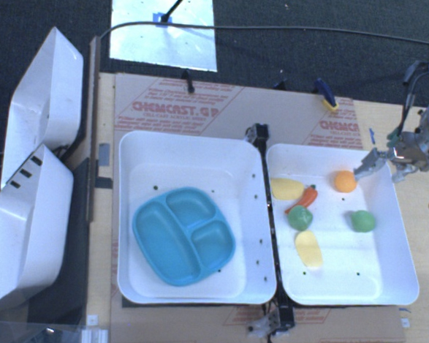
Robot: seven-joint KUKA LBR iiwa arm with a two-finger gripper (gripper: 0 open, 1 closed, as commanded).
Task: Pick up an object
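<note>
Down at the front of the right-hand bin, nearest to me, sits a pale yellow piece. Going back from there: a green lump just behind it, touching an orange carrot-looking thing, then another yellow piece beside that. Off on its own, further right in the same bin, is a second green piece, and behind it the orange ball near the bin's back wall. The left bin just has a blue divided plate in it.

The gripper hangs over the back right corner of that bin, just beside the orange ball, with nothing between its fingers that I can see. Can't tell how wide it's set from this angle.

My take: go for the orange ball, since it's closest and stands apart from the rest. Centre right over it before dropping, because it's round and will probably roll if one finger clips it first. I'd skip the carrot/green cluster, too crowded for a clean grab.
</note>
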